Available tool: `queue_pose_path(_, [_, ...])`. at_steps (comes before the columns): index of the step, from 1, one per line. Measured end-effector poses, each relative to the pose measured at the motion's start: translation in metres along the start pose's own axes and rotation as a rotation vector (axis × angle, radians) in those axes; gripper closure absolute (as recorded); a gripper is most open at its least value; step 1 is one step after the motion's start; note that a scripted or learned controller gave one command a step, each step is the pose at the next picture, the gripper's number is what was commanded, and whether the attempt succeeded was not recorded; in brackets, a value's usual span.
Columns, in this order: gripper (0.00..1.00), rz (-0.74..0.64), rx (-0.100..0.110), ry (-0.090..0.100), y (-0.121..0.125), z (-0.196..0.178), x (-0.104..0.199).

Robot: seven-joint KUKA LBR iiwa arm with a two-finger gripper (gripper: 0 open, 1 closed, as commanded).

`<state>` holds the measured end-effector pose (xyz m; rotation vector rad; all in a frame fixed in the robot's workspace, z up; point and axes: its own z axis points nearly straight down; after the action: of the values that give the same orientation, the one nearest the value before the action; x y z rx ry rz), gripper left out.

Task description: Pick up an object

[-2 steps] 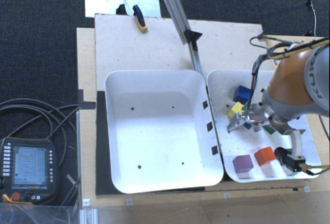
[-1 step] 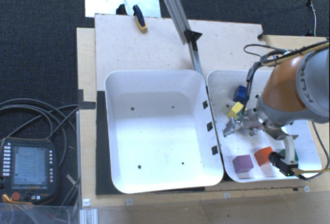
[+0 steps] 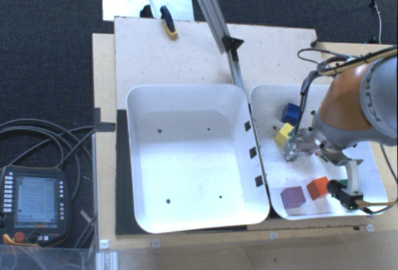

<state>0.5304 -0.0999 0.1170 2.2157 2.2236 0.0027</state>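
Note:
My gripper [image 3: 291, 152] hangs low inside the right bin [image 3: 266, 101], near its left wall. Just above it and to the left lies a yellow block [image 3: 283, 134], very close to the gripper's tip; whether they touch I cannot tell. A blue block [image 3: 290, 112] sits behind the yellow one. Toward the front of the same bin rest a purple block [image 3: 293, 197] and an orange block [image 3: 318, 188], both apart from the gripper. The orange-banded wrist [image 3: 348, 104] covers the bin's right part.
The left bin [image 3: 186, 157] adjoins the right one. A slanted metal pole [image 3: 211, 7] comes down to the gap between the bins. A teach pendant [image 3: 34, 203] with cables lies at the lower left, off the bench.

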Motion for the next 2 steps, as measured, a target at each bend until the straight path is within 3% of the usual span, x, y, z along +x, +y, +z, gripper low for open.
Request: queue_pose_path(2, [1.0, -0.001, -0.006, -0.001, -0.002, -0.127, 0.003])
